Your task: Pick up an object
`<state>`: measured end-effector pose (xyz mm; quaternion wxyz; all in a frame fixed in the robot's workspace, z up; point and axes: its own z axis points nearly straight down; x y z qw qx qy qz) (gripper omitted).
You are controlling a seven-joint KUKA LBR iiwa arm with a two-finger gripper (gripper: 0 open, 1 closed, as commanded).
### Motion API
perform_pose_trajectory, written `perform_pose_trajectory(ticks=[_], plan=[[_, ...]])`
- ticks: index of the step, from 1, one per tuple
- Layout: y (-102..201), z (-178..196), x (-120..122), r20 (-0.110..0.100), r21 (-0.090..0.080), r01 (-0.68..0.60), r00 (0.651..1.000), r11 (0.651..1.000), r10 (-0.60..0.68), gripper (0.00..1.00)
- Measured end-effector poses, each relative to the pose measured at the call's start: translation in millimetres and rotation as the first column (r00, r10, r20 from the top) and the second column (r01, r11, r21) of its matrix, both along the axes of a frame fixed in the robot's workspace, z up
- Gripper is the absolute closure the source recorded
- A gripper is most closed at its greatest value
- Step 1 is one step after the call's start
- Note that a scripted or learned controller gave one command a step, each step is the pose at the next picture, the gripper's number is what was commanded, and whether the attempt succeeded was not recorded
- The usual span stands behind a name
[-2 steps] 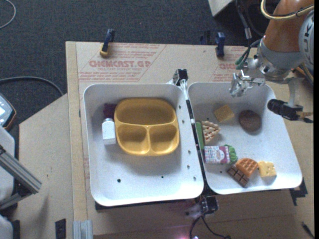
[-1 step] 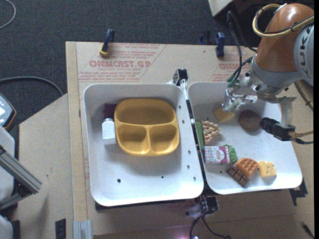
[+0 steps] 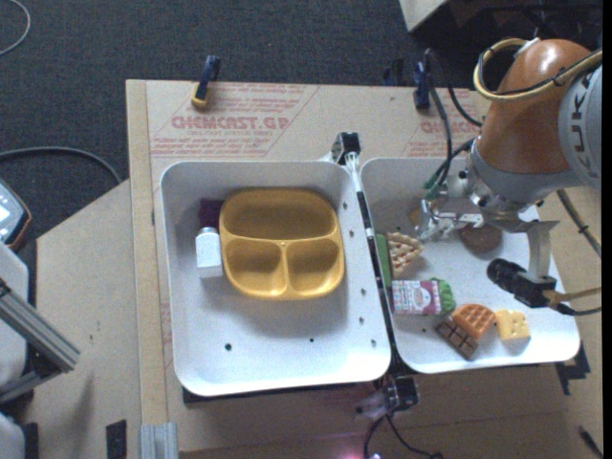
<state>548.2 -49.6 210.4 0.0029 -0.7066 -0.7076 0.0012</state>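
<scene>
In the right bin (image 3: 564, 347), the gripper (image 3: 435, 220) hangs low at about ten o'clock from the bin's centre, and whether its pincer is wide or closed I cannot tell. Just below it, at seven o'clock, lies the waffle piece (image 3: 404, 251), beside the pink carton (image 3: 415, 296). It looks light, stiff and ridged — best pinched across its narrow edges, gently, lest it skid.
</scene>
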Motion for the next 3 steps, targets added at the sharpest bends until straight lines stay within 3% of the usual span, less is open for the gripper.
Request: perform_pose_trajectory(ticks=[1, 2, 3], plan=[[16, 26, -27, 0.003, 0.0, 0.0, 1.0, 1.0, 0.0, 1.0], [20, 19, -21, 0.004, -0.001, 0.001, 1.0, 1.0, -0.001, 1.0], [4, 8, -29, 0.001, -0.002, 0.004, 1.0, 1.0, -0.004, 1.0]])
